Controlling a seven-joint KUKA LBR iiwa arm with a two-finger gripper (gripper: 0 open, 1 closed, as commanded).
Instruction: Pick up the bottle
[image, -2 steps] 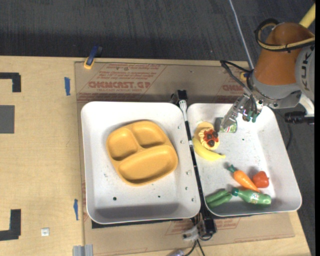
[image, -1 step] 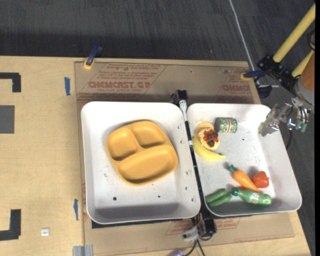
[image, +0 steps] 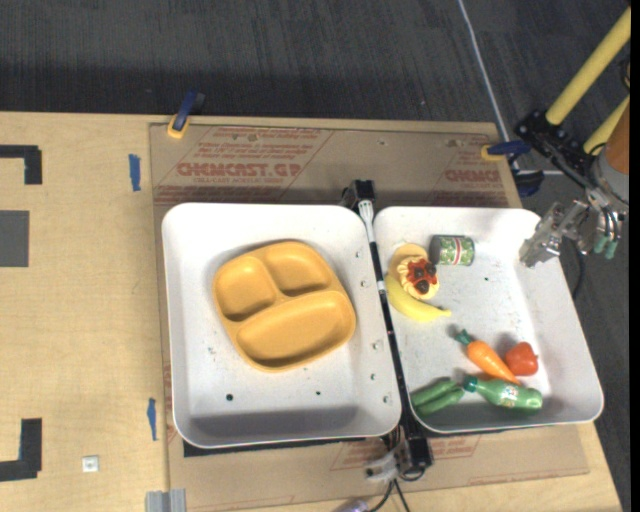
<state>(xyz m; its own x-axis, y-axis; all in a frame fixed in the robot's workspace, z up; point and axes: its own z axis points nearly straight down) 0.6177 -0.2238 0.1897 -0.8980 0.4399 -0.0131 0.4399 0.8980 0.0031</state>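
Observation:
The bottle (image: 508, 395) is green with a pale label. It lies on its side near the front edge of the right bin (image: 560, 300), between a green vegetable and the bin's front right corner. My gripper (image: 542, 252) hangs over the right bin's back right corner, well behind the bottle and apart from it. Its fingers look open with nothing between them.
The right bin also holds a small green can (image: 452, 250), a banana (image: 415, 305) with a yellow and red toy (image: 416, 273) on it, a carrot (image: 484, 356), a red vegetable (image: 521, 358) and a green vegetable (image: 437, 395). In the left bin (image: 190, 330) lies a yellow divided plate (image: 284, 303).

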